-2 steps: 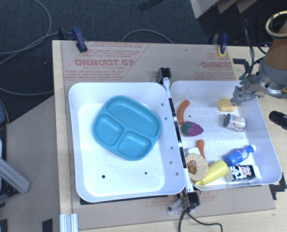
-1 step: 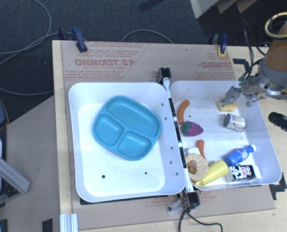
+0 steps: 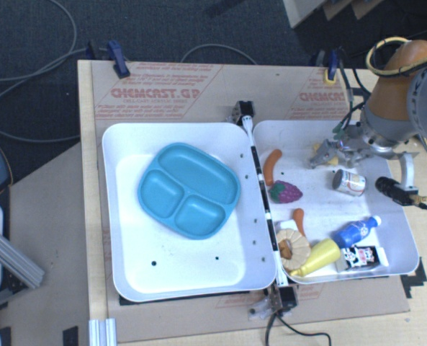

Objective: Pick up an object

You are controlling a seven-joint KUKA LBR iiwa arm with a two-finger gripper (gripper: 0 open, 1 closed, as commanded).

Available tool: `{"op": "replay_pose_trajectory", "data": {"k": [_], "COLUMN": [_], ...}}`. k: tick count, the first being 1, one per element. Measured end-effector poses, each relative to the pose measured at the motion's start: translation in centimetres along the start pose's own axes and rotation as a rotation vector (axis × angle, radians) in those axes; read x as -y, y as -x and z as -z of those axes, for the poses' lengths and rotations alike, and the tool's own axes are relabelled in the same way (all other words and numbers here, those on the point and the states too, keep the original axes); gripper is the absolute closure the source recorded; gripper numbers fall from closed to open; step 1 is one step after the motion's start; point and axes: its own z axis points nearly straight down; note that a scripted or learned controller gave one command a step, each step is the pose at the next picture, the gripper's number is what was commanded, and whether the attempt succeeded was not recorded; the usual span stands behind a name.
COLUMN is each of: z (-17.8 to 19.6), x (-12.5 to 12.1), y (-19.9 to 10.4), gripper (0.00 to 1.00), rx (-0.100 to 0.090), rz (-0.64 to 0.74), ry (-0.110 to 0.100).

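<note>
Apparently the approach step is in hand: the claw [image 3: 340, 152] hangs low in the right bin [image 3: 400, 215], just above a small can [image 3: 350, 182]; whether it is open I cannot tell. Next it should descend squarely on the can. The left bin [image 3: 119, 193] holds a blue tray [image 3: 189, 189]; the table [image 3: 163, 92] stands on dark floor.

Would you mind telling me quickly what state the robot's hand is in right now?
Hand: over the right bin near its far edge; nothing visibly held; open or closed cannot be told.
</note>
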Motion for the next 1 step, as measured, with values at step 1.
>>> {"op": "replay_pose_trajectory", "data": {"k": [1], "z": [0.41], "x": [-2.8], "y": [-1.42], "gripper": [0.0], "rx": [0.002], "rz": [0.002], "ry": [0.009]}}
